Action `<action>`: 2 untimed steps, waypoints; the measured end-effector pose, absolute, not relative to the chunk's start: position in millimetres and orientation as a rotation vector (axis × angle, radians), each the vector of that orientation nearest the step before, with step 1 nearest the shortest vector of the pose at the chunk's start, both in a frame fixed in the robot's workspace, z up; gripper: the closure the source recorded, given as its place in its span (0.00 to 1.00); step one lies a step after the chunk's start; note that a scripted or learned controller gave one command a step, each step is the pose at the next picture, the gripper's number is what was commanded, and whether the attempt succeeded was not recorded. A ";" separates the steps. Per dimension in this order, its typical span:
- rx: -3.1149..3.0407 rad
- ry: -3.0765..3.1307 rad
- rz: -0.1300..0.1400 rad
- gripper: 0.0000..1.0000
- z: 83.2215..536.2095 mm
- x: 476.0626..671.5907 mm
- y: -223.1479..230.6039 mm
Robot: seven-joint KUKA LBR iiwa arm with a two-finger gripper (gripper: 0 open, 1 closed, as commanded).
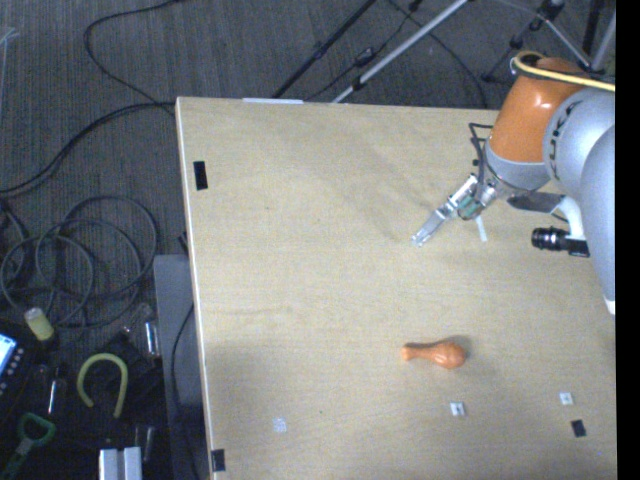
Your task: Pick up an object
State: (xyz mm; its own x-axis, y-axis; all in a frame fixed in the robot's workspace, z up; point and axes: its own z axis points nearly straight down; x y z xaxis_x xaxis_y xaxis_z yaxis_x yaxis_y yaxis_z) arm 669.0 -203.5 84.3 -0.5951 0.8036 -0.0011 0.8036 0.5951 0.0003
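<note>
**Arm over the upper right of the bench, orange object lying apart below it**

The grey arm [585, 168] comes in from the right edge, its orange band [525, 118] sitting high at the upper right with a yellow cable looped over the top. From the wrist the gripper [430, 230] slants down and to the left, ending in a thin pale tip over the bare wood. The tip is small and blurred, so whether the jaws are spread or pressed together cannot be told; nothing can be seen between them. A short black part [555, 238] sticks out leftward from the arm, just below the wrist.

The task's thing, a small orange object [436, 353], lies flat on the bench [300, 268] in the lower right part of the surface. It has a rounder end toward the right and a narrow neck pointing left. It is well apart from the gripper, below it and slightly to the right of the tip, touching nothing else.

A black marker [201, 175] sits near the bench's left edge, and a few small square tags [457, 408] lie toward the lower right corner.

On the carpet left of the bench lie coiled black cables [80, 258] and a green curved hook [100, 378]. Stand legs [420, 28] cross the floor beyond the far edge.
</note>
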 end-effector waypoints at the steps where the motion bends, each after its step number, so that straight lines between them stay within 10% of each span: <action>1: 1.411 2.802 0.004 1.00 94.5 670.1 -202.1; 2: 1.427 2.797 0.002 1.00 178.3 669.3 -158.7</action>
